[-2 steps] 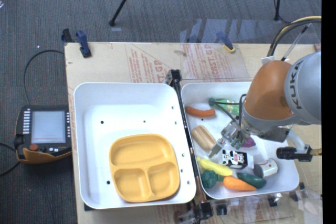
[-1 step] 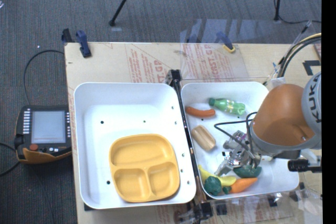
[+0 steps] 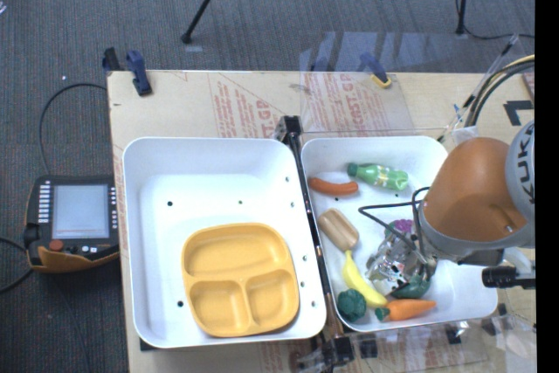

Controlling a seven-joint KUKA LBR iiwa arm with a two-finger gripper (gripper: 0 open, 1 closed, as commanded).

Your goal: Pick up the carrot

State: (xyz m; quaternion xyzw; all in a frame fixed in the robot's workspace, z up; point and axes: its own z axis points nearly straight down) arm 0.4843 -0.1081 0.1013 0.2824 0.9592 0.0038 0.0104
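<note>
Carrot (image 3: 409, 308) lies near the front edge of the right bin (image 3: 454, 155), its green top pointing left and its orange tip pointing right. The gripper (image 3: 395, 265) hangs just above and left of it, over the bin floor, and I cannot tell how the jaws stand because the metal parts blur together under the arm's (image 3: 476, 196) orange band. A dark green item (image 3: 413, 286) sits between the gripper and the carrot. Left of the carrot are a banana (image 3: 360, 279) and a broccoli (image 3: 353, 303). Further back in the same bin lie a bread roll (image 3: 338, 229), a sausage (image 3: 333, 185), a green bottle (image 3: 378, 176) and a small purple piece (image 3: 403, 227). The left bin (image 3: 175, 166) holds a yellow tray (image 3: 239, 278) with 3 compartments. Both bins rest on the counter (image 3: 218, 100).
</note>
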